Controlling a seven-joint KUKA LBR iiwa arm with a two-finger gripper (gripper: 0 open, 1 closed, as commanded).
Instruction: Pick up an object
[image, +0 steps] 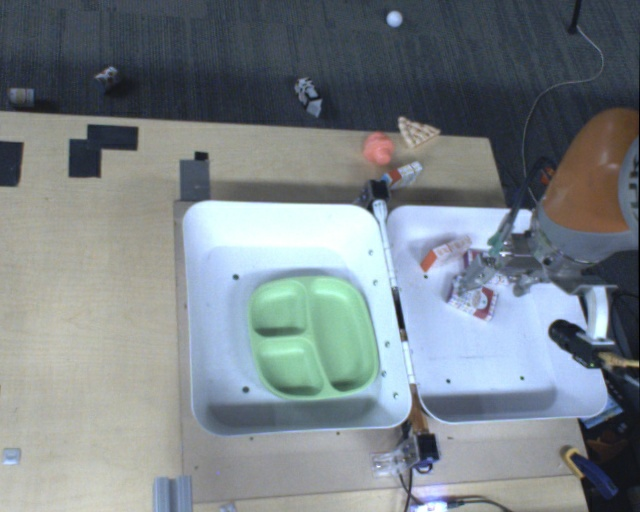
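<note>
- Left bin (210, 300): one green tray (313, 337) with three compartments, sitting about in the middle. Nothing in any of the compartments as far as I can see. Looks like stiff, smooth plastic, so my guess is it'd be awkward to pinch anywhere but the rim.
- Right bin (500, 370): a crumpled packet (473, 297), red and white, lying in the upper middle part, and a smaller orange-and-white wrapper (440, 253) just up and left of it, close but not clearly touching.
- The packet is what I'm going for. I'd bet it's light, thin and crinkly, so it'll fold and maybe slide on the slick bin floor. Best bet is grabbing it across a raised, bunched-up part, not a flat edge.
- My hand (505, 262) sits just right of the packet, low over the right bin. Honestly can't tell if it's released or clenched from this angle, and I can't see anything in it.
</note>
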